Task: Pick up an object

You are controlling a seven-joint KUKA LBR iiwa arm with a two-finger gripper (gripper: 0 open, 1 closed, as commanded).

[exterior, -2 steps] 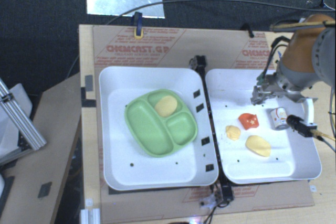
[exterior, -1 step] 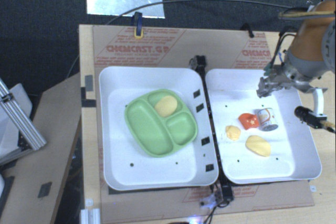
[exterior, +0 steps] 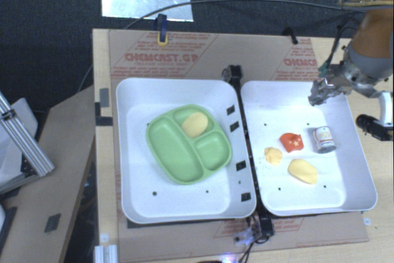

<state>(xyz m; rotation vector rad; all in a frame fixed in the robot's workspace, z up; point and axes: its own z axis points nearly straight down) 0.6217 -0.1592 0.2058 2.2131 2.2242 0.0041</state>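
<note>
Risk is a miss, I think: gripper (exterior: 320, 94) hangs over the right bin (exterior: 354, 191)'s far edge, its opening I cannot tell, well apart from the can (exterior: 323, 138) and red piece (exterior: 292, 141).

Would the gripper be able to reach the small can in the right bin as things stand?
Probably yes: the gripper hangs over the right bin, and the can lies apart from the other pieces, uncovered.
</note>
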